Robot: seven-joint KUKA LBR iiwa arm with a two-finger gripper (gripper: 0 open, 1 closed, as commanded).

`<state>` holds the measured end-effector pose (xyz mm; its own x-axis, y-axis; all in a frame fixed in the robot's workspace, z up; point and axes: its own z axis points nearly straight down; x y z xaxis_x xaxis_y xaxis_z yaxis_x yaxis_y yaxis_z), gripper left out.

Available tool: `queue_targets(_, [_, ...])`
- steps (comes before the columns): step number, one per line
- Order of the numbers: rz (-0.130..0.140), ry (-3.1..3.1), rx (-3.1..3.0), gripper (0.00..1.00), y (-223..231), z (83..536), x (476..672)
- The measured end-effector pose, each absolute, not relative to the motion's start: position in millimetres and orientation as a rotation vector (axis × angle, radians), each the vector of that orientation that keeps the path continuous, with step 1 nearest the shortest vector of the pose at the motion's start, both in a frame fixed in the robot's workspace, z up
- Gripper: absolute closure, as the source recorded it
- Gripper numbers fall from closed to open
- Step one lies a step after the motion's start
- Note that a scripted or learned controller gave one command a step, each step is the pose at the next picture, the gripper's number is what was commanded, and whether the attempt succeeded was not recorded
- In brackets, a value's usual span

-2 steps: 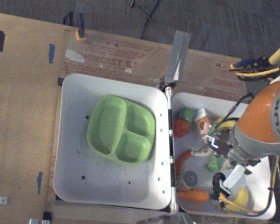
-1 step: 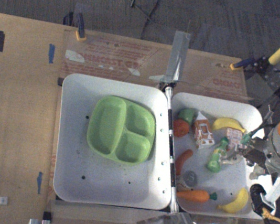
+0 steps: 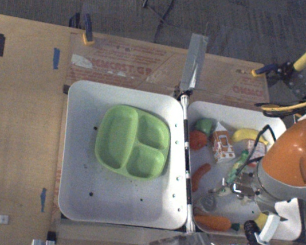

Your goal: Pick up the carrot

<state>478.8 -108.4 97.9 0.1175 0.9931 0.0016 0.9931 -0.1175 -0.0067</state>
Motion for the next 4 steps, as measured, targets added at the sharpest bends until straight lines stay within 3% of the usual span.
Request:
queue_targets(1, [-0.004, -2.684, -1.637, 0.00, -147, 88, 481.8])
queue_targets(2, [-0.011, -2.205, -2.253, 0.00, -181, 88, 484.4])
queue_targets(3, [-0.006, -2.500, -1.912, 0.00, -204, 87, 482.9])
queue_targets(4, [-0.018, -2.499, -1.899, 0.00, -217, 89, 511.6])
